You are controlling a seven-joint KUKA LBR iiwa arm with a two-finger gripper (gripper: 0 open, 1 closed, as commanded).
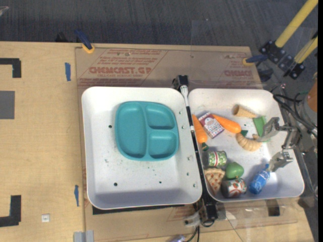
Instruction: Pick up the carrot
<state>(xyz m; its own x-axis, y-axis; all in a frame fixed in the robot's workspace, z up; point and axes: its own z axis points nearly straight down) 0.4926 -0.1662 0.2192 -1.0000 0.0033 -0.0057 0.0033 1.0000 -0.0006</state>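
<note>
The carrot (228,123) lies in the right bin (290,188), in the upper middle of its floor, its thick end pointing toward the centre-right of the frame and its narrow end tucked against a small purple-and-white packet (211,124). The tool (279,144) hangs at the bin's right side with its two fingers spread wide and nothing between them, well apart from the carrot. A clean grasp probably means closing across the carrot's free, thicker half, away from the packet. A pale curved piece (250,143) and a green item (259,125) lie between the tool and the carrot, so coming in from above looks safer than sweeping sideways. Cans, a blue bottle (260,181) and other toys crowd the lower part; the upper right corner offers bare floor. The left bin (96,150) holds a teal divided plate (147,130).
</note>
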